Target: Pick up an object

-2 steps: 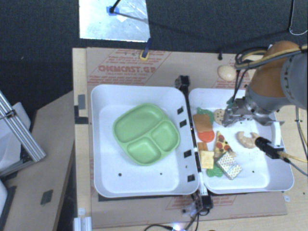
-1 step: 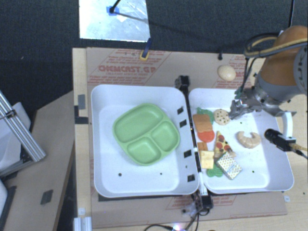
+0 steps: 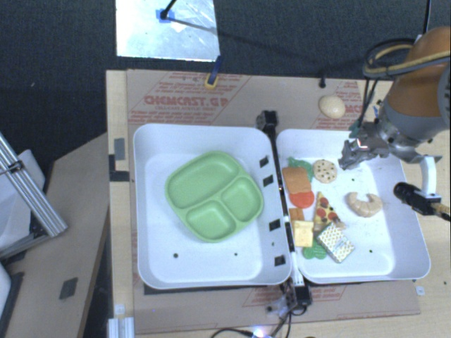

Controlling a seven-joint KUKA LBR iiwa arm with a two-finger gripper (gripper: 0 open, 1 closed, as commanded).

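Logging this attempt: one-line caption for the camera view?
Hand above right bin near cookie and croissant; green tray in left bin.

Jaws above right bin (image 3: 405, 255) | cookie (image 3: 324, 170) just left of them | croissant (image 3: 363, 204) below | green tray (image 3: 213, 196) far left

- The divider (image 3: 276, 189) between the two bins is the landmark.
- Left of it, the left bin (image 3: 151, 259) holds a tray (image 3: 214, 196) near its middle.
- Right of it, the right bin (image 3: 402, 245) holds the food.
- Touching the divider's right side: bread (image 3: 297, 180), cheese (image 3: 303, 234).
- Further right: cookie (image 3: 324, 170), then croissant (image 3: 364, 203).
- The gripper (image 3: 350, 158) hangs over the right bin's far part, right of the cookie.
- An egg (image 3: 332, 105) lies behind the right bin.
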